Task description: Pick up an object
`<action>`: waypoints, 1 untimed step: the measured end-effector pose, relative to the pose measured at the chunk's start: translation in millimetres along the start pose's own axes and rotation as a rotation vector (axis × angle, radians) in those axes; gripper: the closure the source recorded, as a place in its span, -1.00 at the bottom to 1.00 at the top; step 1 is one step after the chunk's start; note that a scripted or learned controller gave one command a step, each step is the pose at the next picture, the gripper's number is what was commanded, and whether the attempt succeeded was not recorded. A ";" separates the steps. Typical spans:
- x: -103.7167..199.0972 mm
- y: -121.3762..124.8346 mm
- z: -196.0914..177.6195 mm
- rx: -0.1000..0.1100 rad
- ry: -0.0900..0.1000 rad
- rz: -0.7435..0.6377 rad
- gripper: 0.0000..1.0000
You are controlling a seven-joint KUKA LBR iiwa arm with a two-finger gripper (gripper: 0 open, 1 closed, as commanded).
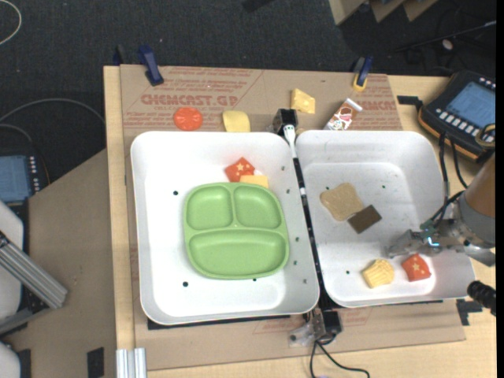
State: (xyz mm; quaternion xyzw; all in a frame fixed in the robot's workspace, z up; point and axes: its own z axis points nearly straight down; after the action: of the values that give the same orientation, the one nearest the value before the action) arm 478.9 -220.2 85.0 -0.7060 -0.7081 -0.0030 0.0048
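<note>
Red piece (416, 268) just below claw (399, 246)

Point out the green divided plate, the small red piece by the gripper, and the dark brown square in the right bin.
green divided plate (235, 231): camera view, its central divider.
small red piece (416, 268): camera view, its top face.
dark brown square (364, 219): camera view, its flat middle.

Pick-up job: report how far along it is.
Done: the claw has been brought low into the right bin, close to the red toy and the yellow toy. In hand: nothing visible between its fingers. Left: grasping and lifting; both toys, the tan piece and the brown piece lie on the bin floor.
</note>
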 end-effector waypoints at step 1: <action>32.6 51.5 -91.8 -0.012 -0.015 -0.002 -1.00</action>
State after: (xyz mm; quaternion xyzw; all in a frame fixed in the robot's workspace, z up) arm 530.6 -188.4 177.0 -0.7053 -0.7089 -0.0019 -0.0044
